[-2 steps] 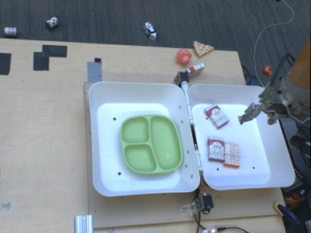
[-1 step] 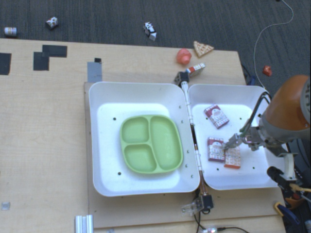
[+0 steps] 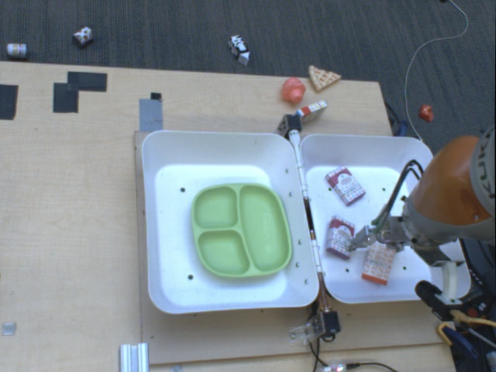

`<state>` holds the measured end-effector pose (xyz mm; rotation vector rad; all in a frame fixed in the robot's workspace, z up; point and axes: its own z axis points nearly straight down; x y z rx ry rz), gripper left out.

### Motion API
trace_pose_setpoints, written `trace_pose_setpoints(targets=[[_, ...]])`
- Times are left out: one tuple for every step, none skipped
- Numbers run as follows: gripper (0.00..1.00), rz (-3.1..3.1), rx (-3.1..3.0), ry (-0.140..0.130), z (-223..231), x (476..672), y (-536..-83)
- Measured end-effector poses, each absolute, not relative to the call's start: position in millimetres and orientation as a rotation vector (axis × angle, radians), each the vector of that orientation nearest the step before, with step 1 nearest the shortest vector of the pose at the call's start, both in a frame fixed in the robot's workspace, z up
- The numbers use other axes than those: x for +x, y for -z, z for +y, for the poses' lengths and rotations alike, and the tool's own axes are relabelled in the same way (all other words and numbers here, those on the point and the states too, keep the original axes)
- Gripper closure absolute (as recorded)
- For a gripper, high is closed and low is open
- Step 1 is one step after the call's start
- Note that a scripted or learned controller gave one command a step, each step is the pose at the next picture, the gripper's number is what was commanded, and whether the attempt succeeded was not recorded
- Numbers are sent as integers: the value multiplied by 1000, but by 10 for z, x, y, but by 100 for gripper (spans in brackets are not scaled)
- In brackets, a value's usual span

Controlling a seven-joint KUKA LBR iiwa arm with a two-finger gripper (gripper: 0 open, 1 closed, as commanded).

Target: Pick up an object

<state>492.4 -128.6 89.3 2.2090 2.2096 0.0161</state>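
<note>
**Hand low in right bin, among the packets – no grab visible yet**

Right bin [image 3: 403,149] sits centre-right of frame w/ three small packets. One red-and-white packet [image 3: 345,185] lies up near the bin's upper middle, well apart from the arm. A second, darker red packet [image 3: 339,238] lies left-centre of the bin, close to the divider. A third, pale packet w/ red end [image 3: 379,263] lies lower centre, tilted.

Hand [image 3: 364,241] is down between the 2nd and 3rd packets, just beside both; arm w/ orange band [image 3: 453,184] comes in from frame right and covers the bin's right side. Can't tell if the hand is open or closed – metal bits too small and blurred, and nothing clearly sits in it.

Left bin [image 3: 151,208] holds a green divided plate [image 3: 240,229]; not needed here. Loose stuff at top of table [image 3: 70,231]: red ball [image 3: 293,90], pizza-slice toy [image 3: 324,77].

Doing it well, my read: commit to one packet, prob. the pale one. These lie flat, so straddle the short width, go right down to the bin floor, close squarely, then lift straight up. Risk: the tip pushes the packet sideways, or catches a corner of the dark red one too.
</note>
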Motion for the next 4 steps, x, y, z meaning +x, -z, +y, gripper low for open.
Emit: trace_pose_setpoints(targets=[[100, 2208, 2208, -18, -1288, 4930, -997], [0, 2209, 2208, -17, -1288, 4929, -996], [0, 2216, 2212, -8, -854, 4894, -871], [100, 2215, 2206, -15, -848, 4917, -984]])
